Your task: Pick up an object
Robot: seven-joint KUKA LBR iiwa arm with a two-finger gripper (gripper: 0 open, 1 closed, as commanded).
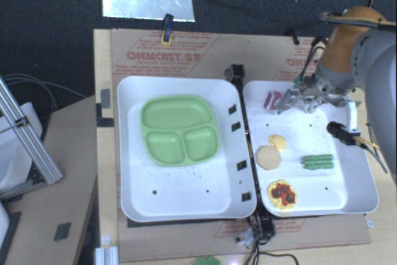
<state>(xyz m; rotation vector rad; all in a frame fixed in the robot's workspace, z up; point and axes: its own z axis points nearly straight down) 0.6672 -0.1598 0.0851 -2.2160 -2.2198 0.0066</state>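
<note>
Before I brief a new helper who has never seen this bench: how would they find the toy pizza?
Look in the right-hand white bin, the one without the green divided plate. The toy pizza lies near its front edge, closest to the camera. Unlike the plain tan disc and green beans behind it, it is yellow with red topping.

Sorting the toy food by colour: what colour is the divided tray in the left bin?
Light green tray, seen in the camera view.
</note>
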